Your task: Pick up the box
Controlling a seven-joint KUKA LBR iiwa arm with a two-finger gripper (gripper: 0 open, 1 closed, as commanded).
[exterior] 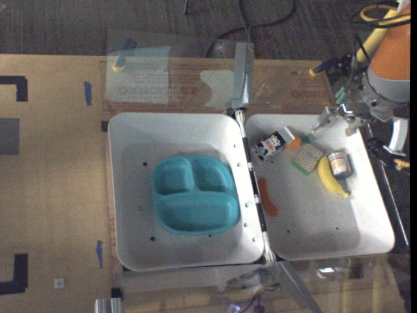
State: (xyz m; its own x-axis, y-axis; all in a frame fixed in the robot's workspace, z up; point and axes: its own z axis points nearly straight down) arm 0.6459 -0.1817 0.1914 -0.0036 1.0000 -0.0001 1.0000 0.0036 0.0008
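Note:
A small black-and-white box (272,145) lies on its side at the upper left of the right bin (365,240), close to the divider. My gripper (337,124) hovers over the bin's upper right corner, to the right of the box and well apart from it. Its two fingers stand spread, so it is open with nothing between them. The grey arm with its orange band (393,57) comes in from the right edge.
Between box and gripper lie a small orange piece (294,141) and a flat greenish packet (307,158). A banana (332,178) and a tin can (339,163) sit beside them. A red-orange pepper (267,197) lies by the divider. The left bin (130,240) holds a teal divided plate (194,194).

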